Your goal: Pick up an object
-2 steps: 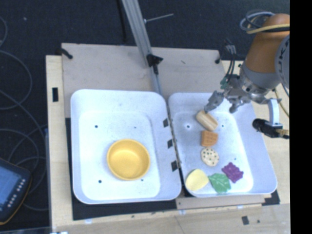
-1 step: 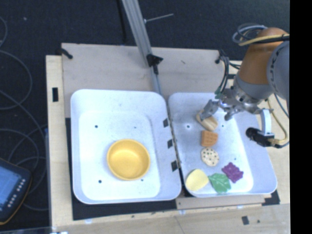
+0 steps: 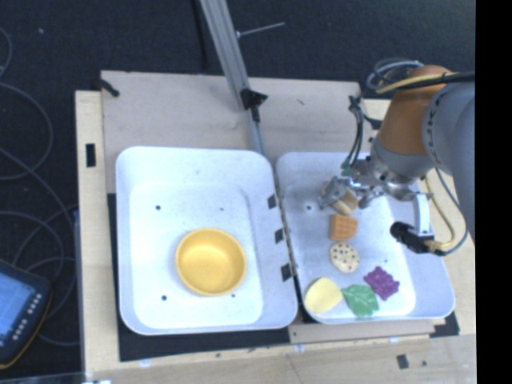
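Looking down from the camera above the bench (image 3: 92, 214), I am reaching in from the right with my grey arm, the orange band (image 3: 408, 122) showing above the wrist. My gripper (image 3: 346, 196) is hanging over the upper middle of the right bin (image 3: 300, 174), its metal fingers (image 3: 330, 190) spreading out to either side. A small tan block (image 3: 346, 205) is sitting right at my fingertips; I cannot tell whether I am clamping it or only touching it from above.

Just below that block, an orange waffle-shaped piece (image 3: 343, 228) is lying on the bin floor. Nearer the bin's front edge, a pale speckled cookie (image 3: 344, 257) is lying just below the waffle piece. Along the front edge, a yellow lemon-shaped piece (image 3: 322, 295) is resting in the front left corner, a green leafy piece (image 3: 361, 300) is lying just beside it to the right, and a purple grape-like piece (image 3: 382, 282) is sitting just right of the green one.

In the left bin (image 3: 136, 166), a yellow bowl (image 3: 210, 261) is sitting upright toward the front, around the middle, well apart from my gripper.

A slanted metal pole (image 3: 228, 50) is crossing the bench's back edge between the two bins.
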Controlling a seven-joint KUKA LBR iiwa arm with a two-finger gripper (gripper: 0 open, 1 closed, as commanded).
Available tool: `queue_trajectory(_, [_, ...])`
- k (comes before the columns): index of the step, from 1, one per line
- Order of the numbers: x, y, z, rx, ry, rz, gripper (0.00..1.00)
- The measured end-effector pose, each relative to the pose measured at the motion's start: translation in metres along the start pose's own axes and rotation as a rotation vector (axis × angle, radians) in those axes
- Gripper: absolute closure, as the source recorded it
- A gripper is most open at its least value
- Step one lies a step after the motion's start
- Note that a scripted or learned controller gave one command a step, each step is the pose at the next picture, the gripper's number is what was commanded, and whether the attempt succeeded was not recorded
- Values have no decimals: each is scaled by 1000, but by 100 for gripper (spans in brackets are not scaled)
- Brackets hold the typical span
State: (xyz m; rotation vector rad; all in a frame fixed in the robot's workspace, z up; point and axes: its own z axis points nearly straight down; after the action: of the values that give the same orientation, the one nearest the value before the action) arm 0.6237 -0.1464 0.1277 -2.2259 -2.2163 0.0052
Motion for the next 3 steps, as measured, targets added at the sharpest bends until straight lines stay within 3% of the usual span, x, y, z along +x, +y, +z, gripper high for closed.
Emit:
queue_trajectory(1, [-1, 2, -14, -8, 0, 4, 100])
queue_trajectory(2, [-5, 9, -78, -11, 0, -3, 100])
queue_trajectory(3, [-7, 10, -114, -9, 0, -7, 100])
